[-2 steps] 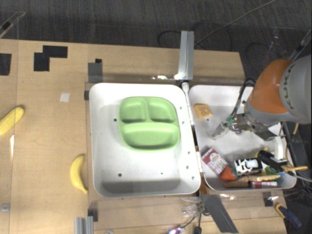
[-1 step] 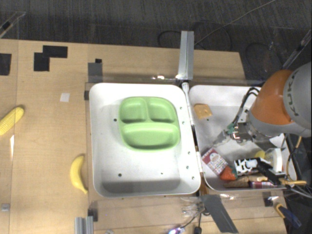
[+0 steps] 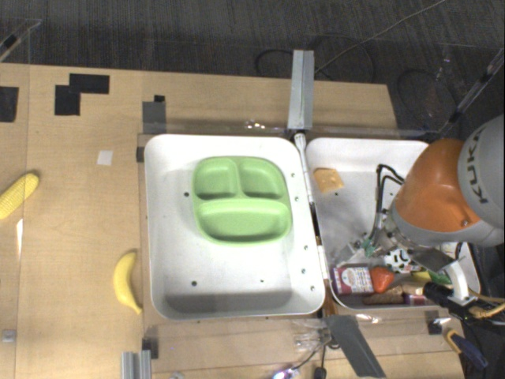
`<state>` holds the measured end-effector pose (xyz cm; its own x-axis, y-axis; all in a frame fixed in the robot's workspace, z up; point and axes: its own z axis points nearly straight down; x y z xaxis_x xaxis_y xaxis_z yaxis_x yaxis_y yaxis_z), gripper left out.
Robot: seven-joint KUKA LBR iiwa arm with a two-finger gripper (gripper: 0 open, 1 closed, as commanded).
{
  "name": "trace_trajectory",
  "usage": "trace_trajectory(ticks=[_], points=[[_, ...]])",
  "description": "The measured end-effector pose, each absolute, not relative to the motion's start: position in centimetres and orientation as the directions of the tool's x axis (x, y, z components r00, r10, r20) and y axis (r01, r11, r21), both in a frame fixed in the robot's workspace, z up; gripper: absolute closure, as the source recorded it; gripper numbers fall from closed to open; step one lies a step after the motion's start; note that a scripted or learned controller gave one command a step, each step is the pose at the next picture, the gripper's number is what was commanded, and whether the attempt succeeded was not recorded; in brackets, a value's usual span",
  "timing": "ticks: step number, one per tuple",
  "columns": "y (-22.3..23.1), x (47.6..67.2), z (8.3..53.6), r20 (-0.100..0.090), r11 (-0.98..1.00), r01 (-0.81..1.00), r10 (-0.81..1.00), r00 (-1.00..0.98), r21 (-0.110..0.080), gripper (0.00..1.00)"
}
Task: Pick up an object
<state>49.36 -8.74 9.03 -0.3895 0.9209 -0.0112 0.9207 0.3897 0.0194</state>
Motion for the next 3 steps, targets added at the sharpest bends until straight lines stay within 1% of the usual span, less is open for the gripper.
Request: trace_trajectory(ticks=[1, 2, 3], points=[[-10.2, 54.9, 8.9, -0.001, 0.258, 0.966, 0.966, -0.258, 0.011, 0.00], [-11.9, 55.7, 17.2, 0.000, 0.358, 0.934, 0.934, -0.358, 0.001, 0.00], [-19.8, 54.5, 13.2, 0.001, 0.325, 0.946, 0.946, -0.325, -0.001, 0.00]])
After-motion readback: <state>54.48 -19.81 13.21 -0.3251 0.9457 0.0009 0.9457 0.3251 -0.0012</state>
